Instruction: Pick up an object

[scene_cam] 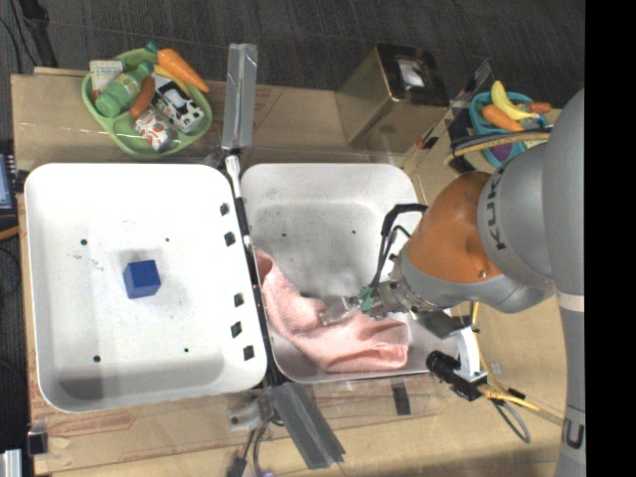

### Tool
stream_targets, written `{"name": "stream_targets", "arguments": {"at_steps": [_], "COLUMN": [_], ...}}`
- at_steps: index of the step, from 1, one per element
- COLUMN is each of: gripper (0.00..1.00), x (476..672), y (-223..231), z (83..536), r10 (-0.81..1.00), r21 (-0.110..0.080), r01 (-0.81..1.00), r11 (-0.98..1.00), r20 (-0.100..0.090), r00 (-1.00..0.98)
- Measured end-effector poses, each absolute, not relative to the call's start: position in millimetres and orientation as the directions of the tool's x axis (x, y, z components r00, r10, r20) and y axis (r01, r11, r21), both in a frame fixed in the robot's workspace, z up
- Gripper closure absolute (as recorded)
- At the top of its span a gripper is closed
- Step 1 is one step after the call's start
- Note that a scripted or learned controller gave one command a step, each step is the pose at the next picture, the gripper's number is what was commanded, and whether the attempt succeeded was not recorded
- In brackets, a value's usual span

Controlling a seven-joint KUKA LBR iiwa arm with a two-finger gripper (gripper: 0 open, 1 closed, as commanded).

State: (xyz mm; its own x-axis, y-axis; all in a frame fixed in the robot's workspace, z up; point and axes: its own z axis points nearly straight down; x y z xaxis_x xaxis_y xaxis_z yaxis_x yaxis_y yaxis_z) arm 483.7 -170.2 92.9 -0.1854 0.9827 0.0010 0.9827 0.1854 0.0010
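Gripper down on the pink cloth in the right bin.
Fingertips press into the cloth's upper folds; whether they are parted or closed, I cannot tell. Far off to its left, a blue cube sits in the left bin.

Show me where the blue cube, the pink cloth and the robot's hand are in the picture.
blue cube (142, 277): camera view, on its top face.
pink cloth (343, 344): camera view, on the middle of its folded part.
hand (343, 311): camera view, at its tip over the cloth.
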Motion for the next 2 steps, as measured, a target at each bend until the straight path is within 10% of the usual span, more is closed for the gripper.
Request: {"name": "stream_targets", "arguments": {"at_steps": [1,2], "gripper": [1.0,1.0], "x": [484.4,555.6], "y": [-170.0,-137.1], "z": [102.5,200.3], "r10": [0.982,0.991], "r21": [0.001,-0.003], "r01": [0.982,0.991], "r11": [0.189,0.135], "r20": [0.002,0.001], "r00": [-0.189,-0.135]}}
